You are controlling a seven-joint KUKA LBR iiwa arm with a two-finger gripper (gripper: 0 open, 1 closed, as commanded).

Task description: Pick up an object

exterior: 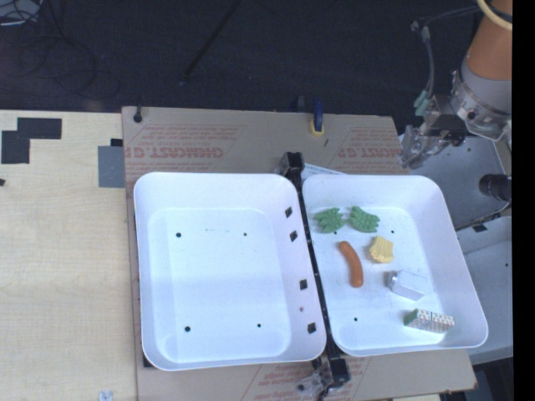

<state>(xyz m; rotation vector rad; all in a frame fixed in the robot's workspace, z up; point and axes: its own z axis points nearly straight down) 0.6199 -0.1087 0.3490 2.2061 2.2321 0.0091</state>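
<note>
Robot hand (pixel 415 150) hovers beyond the right bin (pixel 451 224); its grip state cannot be told. Best approach: descend squarely over the isolated sausage (pixel 351 263), clear of neighbours.

The brown cardboard sheet (pixel 217 144) under the two bins carries red printed lettering along its far edge, seen upside down and mirrored. It cannot be read with any certainty. A second patch of the same red print (pixel 355 151) lies nearer the far right corner, and fainter red print (pixel 280 380) shows at the near edge, also illegible.
</note>
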